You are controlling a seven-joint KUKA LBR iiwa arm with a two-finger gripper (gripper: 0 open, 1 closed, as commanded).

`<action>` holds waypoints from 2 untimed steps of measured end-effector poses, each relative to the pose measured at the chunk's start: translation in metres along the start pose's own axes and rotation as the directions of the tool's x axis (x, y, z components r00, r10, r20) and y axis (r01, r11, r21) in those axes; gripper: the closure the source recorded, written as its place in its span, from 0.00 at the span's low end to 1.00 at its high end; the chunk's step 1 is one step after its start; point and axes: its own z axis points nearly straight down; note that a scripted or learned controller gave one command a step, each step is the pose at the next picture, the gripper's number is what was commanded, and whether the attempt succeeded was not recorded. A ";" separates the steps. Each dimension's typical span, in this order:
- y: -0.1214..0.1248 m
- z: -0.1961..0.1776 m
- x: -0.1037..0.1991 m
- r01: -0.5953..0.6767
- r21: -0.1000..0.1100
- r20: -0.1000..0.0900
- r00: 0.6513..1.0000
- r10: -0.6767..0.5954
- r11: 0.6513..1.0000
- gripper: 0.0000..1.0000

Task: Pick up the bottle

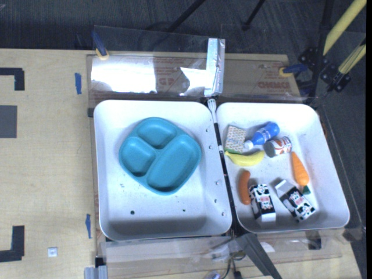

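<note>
Within the right bin (332, 156), the one on the side from which your arm reaches in, the bottle (264, 134) is lying on its side in the far half, its blue body pointing toward the far arm-side corner and its white end pointing toward the divider between the bins. You are seeing it resting against a banana (244, 158) on its near side, with a patterned square pad (235, 136) just beside its white end and a grey and red can (278, 147) touching or nearly touching its arm-side flank; which of the two cannot be told. An orange carrot (300, 170) is lying beyond the can toward the arm, and a second carrot (244, 186) is lying near the divider. Two cow-patterned cartons (263, 201) (297, 203) are sitting in the near half, well apart from the bottle. Farther from the arm, the left bin (104, 156) is holding a blue divided plate (160, 154), sitting flat. You are getting no evidence on the gripper; how far it is open, and whether it is holding anything, cannot be told.
</note>
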 end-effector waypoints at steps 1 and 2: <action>0.001 0.000 -0.034 0.468 0.003 0.002 0.883 -0.468 0.883 1.00; 0.000 -0.011 -0.036 0.466 0.012 0.005 0.885 -0.466 0.885 1.00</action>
